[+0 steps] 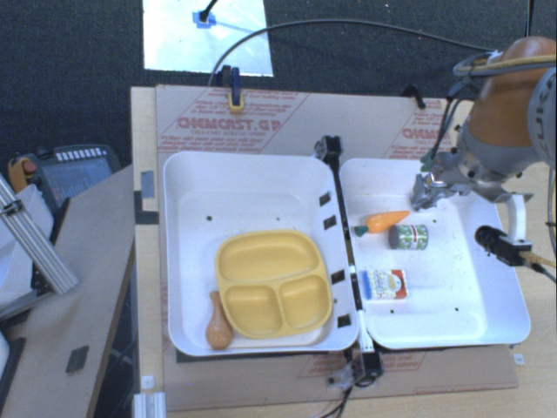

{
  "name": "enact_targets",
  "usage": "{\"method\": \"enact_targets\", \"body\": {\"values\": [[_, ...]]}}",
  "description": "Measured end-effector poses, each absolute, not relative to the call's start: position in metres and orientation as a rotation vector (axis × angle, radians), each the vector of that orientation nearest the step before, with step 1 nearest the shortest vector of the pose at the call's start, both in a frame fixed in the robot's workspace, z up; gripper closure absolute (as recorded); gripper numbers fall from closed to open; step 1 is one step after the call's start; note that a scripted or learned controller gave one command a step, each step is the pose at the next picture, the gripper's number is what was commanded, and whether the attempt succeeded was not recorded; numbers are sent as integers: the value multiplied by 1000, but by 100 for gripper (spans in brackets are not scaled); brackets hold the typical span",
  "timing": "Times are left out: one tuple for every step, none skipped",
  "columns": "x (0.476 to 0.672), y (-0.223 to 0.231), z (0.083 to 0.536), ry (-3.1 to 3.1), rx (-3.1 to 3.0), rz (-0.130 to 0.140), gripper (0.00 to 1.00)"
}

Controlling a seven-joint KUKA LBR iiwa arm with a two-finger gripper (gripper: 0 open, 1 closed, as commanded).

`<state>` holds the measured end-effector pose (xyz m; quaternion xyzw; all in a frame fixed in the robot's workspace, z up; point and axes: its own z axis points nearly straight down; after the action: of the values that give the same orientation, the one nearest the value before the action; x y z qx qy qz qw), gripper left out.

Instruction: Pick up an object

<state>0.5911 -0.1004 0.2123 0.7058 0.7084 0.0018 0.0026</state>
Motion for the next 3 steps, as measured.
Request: {"method": "enact_targets", "body": {"values": [[592, -101, 239, 2224, 2215, 4, 100], [580, -43, 243, 2233, 2211, 4, 100], [569, 0, 238, 2232, 2212, 2, 100]]}}
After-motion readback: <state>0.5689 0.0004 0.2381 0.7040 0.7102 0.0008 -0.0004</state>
